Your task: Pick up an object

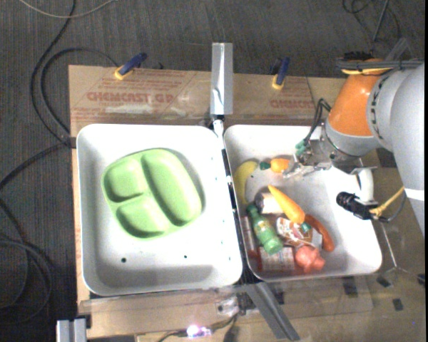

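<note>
Jaws (299,164) over right bin (357,258), two bins

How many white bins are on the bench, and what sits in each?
2. The left bin holds a green divided tray; the right bin holds a pile of toy food, some items possibly hidden underneath.

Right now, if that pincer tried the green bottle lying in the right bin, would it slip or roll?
The green bottle lies on its side, so its rounded body would probably roll if nudged. It looks like smooth plastic, so it may slip. The orange carrot and a packet crowd it, which would likely hamper the pincer closing around it.
</note>
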`<state>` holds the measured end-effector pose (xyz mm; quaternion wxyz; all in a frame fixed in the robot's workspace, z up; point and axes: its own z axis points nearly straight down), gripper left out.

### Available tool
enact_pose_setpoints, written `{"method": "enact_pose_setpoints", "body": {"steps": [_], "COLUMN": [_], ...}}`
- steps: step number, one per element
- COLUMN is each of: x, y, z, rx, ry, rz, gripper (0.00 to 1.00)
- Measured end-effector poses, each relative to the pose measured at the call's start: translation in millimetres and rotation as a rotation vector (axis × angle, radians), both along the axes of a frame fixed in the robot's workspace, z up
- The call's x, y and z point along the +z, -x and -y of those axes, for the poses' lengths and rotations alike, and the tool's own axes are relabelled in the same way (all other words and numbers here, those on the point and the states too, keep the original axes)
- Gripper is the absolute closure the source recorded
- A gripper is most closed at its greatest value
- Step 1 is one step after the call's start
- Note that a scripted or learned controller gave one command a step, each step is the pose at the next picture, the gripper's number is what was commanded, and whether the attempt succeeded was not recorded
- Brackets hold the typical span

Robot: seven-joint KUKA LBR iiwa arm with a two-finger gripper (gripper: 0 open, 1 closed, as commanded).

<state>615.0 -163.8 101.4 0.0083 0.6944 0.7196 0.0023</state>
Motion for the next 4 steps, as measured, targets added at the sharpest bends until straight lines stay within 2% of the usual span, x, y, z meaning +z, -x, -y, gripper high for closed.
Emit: {"method": "enact_pose_setpoints", "body": {"steps": [1,2,3,4], "x": [0.0,-11.0,-0.9,-1.1], "y": [0.0,-6.4,-7.3,-7.3], "z": [0.0,-16.6,-16.0,-16.1], "rx": [0.000,0.059,0.059,0.059], "ry": [0.000,0.002,0.005,0.005], "rz": [0.000,-0.006,-0.003,-0.003], "gripper": [0.00,0.00,1.00,0.00]}}
